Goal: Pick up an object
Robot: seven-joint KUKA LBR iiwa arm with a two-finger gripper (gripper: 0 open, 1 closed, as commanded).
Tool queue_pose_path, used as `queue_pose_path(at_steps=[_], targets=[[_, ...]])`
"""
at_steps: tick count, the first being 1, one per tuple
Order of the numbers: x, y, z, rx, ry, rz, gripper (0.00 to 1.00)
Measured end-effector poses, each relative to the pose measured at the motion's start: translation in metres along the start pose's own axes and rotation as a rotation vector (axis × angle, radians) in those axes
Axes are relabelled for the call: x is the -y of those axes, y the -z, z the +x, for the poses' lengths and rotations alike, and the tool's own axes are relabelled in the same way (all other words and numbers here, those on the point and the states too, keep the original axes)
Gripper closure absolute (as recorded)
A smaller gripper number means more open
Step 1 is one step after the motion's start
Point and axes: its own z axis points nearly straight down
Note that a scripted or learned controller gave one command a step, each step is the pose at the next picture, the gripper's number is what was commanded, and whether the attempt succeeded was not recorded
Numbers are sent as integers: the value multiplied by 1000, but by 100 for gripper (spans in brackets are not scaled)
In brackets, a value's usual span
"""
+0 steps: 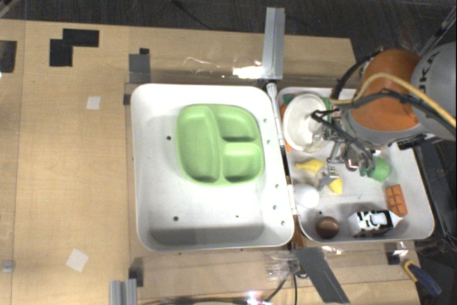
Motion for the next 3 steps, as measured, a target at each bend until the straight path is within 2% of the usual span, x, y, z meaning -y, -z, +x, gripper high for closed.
queue_pose_path(at_steps=[1, 2, 3], targets=[[6, 1, 26, 5, -167, 1, 0], [28, 1, 26, 3, -205, 1, 0], [5, 1, 33, 7, -392, 14, 0]])
